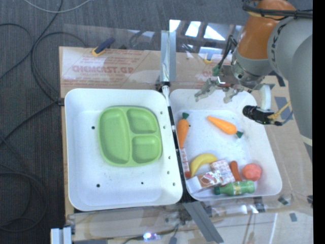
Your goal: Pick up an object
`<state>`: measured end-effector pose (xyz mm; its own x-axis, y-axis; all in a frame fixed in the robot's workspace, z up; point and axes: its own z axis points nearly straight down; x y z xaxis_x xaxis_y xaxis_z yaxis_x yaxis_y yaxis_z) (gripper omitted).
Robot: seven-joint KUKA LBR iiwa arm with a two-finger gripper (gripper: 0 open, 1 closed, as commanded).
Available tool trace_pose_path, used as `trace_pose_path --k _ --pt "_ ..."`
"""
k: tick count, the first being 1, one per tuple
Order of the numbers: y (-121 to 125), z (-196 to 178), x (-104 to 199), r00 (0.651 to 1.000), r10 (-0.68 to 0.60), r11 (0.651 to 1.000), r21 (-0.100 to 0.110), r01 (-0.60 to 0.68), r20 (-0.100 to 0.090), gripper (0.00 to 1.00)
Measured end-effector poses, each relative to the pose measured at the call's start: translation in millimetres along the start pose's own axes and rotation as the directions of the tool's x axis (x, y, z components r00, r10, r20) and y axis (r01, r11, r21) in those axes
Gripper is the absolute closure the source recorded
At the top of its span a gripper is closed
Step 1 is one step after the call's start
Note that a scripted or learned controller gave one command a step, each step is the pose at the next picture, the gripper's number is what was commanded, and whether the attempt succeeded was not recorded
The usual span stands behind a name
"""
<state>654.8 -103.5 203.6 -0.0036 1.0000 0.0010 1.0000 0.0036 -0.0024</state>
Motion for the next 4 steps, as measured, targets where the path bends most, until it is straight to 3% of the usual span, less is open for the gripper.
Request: trace_pose_path --k 1,2,3,4 --pt "-13 111 -33 0.995 -0.096 0.995 -0.001 0.096 0.000 0.00" --pt "-29 114 -65 0.998 -0.056 0.998 -0.013 0.056 0.003 0.00" --pt "-33 114 -43 1.000 0.008 1.000 -0.014 -0.008 0.005 0.00" --pt "-33 104 -43 1.000 0.009 1.000 -0.014 -0.009 0.004 1.00"
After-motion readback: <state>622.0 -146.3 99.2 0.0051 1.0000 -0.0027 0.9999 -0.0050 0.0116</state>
